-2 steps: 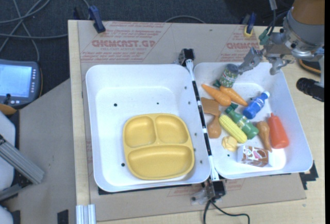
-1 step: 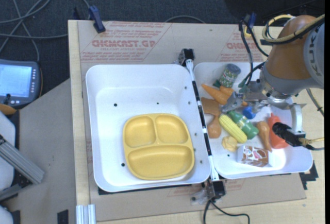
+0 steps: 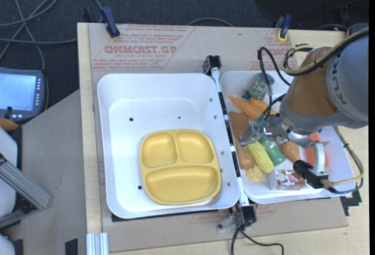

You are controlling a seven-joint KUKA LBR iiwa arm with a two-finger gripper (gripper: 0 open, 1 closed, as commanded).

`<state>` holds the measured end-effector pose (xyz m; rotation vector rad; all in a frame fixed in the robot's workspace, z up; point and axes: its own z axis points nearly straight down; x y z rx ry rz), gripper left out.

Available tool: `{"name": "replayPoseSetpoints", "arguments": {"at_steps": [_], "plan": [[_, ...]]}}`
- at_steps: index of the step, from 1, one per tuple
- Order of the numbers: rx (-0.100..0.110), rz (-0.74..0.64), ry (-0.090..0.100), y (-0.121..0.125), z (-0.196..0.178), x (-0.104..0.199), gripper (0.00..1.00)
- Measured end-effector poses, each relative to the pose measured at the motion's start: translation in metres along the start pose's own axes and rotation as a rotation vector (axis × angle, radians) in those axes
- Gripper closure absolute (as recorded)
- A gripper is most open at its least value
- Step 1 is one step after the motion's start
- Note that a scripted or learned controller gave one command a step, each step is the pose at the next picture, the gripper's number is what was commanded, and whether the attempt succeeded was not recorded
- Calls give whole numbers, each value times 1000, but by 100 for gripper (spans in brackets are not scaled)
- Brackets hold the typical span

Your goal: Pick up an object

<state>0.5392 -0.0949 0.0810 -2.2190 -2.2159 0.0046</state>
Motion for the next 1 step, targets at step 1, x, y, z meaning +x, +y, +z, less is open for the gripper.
{"name": "replayPoseSetpoints", "arguments": {"at_steps": [1], "plan": [[-8, 1, -3, 2, -14, -1, 100]]}}
